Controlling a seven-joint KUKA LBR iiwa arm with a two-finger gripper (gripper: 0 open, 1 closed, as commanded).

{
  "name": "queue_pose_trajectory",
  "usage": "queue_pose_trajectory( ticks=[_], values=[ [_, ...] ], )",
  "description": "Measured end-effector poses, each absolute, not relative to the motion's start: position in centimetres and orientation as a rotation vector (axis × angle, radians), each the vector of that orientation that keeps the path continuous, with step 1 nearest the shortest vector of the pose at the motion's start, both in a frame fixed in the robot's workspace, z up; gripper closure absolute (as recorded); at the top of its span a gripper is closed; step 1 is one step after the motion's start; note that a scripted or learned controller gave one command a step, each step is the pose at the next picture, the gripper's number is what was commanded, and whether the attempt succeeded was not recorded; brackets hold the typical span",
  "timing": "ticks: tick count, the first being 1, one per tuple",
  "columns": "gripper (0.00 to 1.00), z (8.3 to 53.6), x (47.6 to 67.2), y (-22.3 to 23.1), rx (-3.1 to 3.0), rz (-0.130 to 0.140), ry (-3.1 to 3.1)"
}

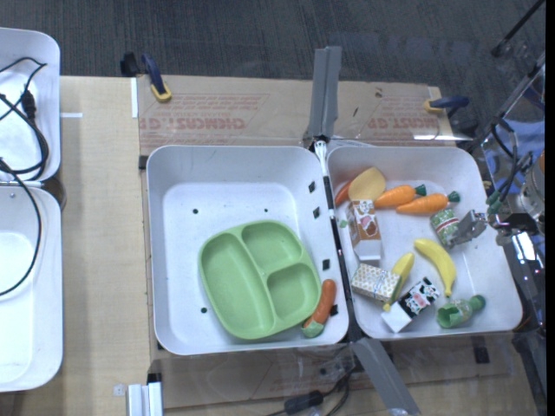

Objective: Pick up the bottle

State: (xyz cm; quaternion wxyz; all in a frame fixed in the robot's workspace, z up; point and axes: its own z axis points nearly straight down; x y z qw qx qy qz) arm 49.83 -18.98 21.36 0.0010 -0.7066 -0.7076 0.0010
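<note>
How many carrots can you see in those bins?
3: two carrots lie side by side at the right bin's far end, and one sits beside the green tray in the left bin.

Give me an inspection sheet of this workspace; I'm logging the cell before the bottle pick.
Surface: bench bearing a left bin and a right bin.
Job's things: green bottle lying in the right bin's near right corner, apart from the pincer.
Clutter: right bin holds carrots, can, bananas, cartons; left bin holds a green plate with a lone carrot at its edge.
Grippers: pincer over the right bin's right side, beside the can.
Cables: black cables on the white tubs at left.
Surroundings: dark floor; blue clamps at the bench's far edge.
</note>
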Motion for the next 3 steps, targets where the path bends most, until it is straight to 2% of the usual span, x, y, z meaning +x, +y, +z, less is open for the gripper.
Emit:
queue_pose_trajectory(
  ticks=[1, 2, 3],
  values=[
    [0.0, 26.2, 47.8, -19.1, -2.27, 0.003, -2.172],
    [0.0, 37.9, 47.9, -8.6, -2.097, 0.003, -2.341],
    [0.0, 37.3, 59.5, -11.1, -2.09, 0.007, -2.344]
  ],
)
